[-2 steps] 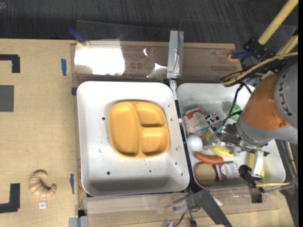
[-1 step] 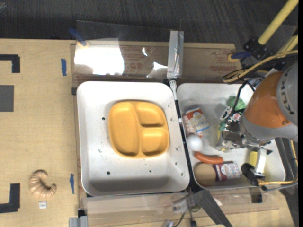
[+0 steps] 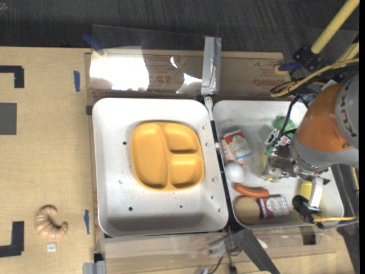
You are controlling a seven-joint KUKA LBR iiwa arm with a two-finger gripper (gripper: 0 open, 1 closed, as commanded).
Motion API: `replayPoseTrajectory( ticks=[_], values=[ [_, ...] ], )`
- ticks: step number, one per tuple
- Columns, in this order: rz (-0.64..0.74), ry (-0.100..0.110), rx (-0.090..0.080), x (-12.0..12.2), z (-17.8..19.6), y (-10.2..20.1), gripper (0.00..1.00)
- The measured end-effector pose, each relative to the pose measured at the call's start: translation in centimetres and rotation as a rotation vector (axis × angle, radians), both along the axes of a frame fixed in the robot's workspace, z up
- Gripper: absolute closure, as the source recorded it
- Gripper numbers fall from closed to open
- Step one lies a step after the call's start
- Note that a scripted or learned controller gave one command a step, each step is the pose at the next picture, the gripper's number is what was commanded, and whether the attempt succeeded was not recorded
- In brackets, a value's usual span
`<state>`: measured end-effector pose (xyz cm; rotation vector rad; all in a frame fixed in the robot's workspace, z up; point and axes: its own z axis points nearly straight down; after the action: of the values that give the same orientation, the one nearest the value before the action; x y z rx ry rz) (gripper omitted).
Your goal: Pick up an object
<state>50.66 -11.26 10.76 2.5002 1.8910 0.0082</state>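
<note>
The right bin (image 3: 254, 108) holds several items. A red and white packet (image 3: 236, 146) lies near its left wall, with a white egg (image 3: 234, 172) just below it. An orange-red sausage (image 3: 251, 191) lies across the middle. At the front are a brown round potato (image 3: 246, 210) and a small jar with a dark red label (image 3: 274, 206). A green item (image 3: 279, 123) is partly hidden behind the arm at the back. My gripper (image 3: 276, 169) hangs low in the right bin, to the right of the egg and just above the sausage's right end.
The left bin (image 3: 108, 176) carries a yellow divided plate (image 3: 167, 154). A croissant-shaped toy (image 3: 50, 221) lies on the bench at the far left. A clear panel and a metal post (image 3: 211, 64) stand behind the bins.
</note>
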Motion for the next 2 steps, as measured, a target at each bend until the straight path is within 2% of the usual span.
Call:
replayPoseTrajectory(
  ticks=[1,2],
  values=[
    [0.19,0.007,0.001,3.6,-1.5,-1.3,1.0],
    [0.35,-0.004,-0.002,5.9,16.1,2.1,1.0]
  ],
)
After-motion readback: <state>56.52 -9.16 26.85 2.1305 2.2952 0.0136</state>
